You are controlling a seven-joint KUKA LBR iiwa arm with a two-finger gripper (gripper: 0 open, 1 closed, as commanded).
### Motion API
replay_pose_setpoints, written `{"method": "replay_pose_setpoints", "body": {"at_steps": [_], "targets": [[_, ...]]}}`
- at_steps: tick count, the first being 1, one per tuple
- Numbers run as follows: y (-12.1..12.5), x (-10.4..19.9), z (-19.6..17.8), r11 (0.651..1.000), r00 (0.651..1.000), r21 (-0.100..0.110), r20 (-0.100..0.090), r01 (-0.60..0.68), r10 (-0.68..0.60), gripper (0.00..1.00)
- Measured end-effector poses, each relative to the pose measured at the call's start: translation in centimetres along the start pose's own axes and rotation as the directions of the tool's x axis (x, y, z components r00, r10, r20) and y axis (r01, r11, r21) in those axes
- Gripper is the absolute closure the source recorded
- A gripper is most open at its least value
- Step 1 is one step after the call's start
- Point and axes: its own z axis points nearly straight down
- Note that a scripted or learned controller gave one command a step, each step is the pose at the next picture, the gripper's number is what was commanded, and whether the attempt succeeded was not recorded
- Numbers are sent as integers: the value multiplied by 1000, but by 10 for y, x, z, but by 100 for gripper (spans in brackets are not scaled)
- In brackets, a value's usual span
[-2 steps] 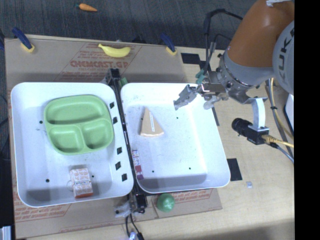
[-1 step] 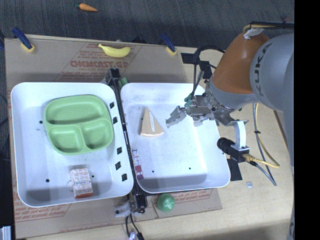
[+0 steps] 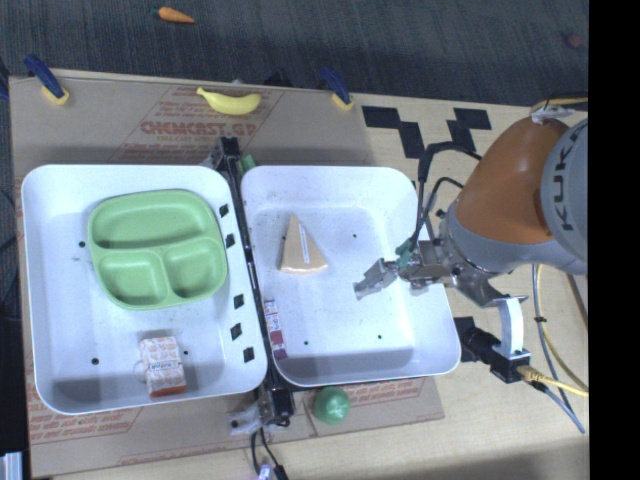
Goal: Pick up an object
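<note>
Nearest the camera, inside the right bin, the gripper hung with its jaws pressed together, holding nothing. Beyond it, well apart, lay the tan wedge: probably light, stiff and smooth, best pinched across its slanted sides.

Quick count: two white bins, the left bin and the right bin. Left one's got one green divided plate and one small wrapped packet near its front edge. Right one has one tan wedge. Outside the bins there's one yellow banana, one green ball, one orange carrot-looking bit, and two blue clamps.
</note>
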Motion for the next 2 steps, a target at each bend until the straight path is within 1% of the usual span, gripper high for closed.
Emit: {"method": "replay_pose_setpoints", "body": {"at_steps": [1,2], "targets": [[46,-34,35,1000,1000,0,0,1,-1,0],[106,-55,130,1000,1000,-1,0,3,-3,0]]}}
